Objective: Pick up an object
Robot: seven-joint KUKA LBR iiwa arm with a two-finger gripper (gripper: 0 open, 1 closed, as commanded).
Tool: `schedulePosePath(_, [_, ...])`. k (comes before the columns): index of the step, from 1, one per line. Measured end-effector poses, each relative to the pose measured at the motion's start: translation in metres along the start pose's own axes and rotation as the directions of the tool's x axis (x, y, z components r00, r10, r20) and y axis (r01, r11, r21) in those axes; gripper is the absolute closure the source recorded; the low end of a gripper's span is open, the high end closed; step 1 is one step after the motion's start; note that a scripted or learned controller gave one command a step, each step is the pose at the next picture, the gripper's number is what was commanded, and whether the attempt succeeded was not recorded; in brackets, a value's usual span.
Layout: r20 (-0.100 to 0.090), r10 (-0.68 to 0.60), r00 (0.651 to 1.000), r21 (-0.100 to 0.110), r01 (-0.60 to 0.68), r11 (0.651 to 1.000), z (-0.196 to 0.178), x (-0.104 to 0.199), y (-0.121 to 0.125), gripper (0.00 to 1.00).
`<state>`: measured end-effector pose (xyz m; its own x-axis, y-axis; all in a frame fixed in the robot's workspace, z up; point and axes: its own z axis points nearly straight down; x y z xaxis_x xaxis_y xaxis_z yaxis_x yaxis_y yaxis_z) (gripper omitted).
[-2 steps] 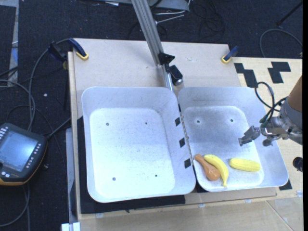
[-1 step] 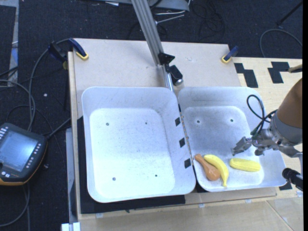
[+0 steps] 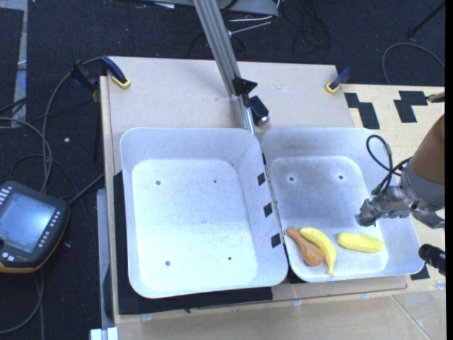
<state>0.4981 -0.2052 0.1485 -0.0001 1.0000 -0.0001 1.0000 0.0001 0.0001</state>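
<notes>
- Gripper (image 3: pixel 368 214) is seen low over the right bin (image 3: pixel 311 151), just above the yellow corn-like piece (image 3: pixel 361 243); nothing is seen held, and its opening cannot be told
- Pick is judged not yet made; grasp and lift remain
- Right bin is found to hold the corn-like piece, a banana (image 3: pixel 320 244) and an orange drumstick-shaped toy (image 3: pixel 304 247), the latter two touching
- Left bin (image 3: pixel 191 211) is noted alongside

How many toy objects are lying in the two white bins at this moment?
3, all in the right bin, near its front edge: an orange drumstick-shaped toy, a yellow banana lying against it, and a yellow corn-like piece apart, below the gripper.
</notes>
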Motion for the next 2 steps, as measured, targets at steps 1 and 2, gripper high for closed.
schedulePosePath(1, [0.001, -0.001, 1.000, -0.003, 0.001, 1.000, -0.042, 0.000, 0.002, 1.00])
schedulePosePath(2, [0.001, 0.000, 1.000, -0.004, 0.000, 1.000, -0.083, 0.000, 0.003, 1.00])
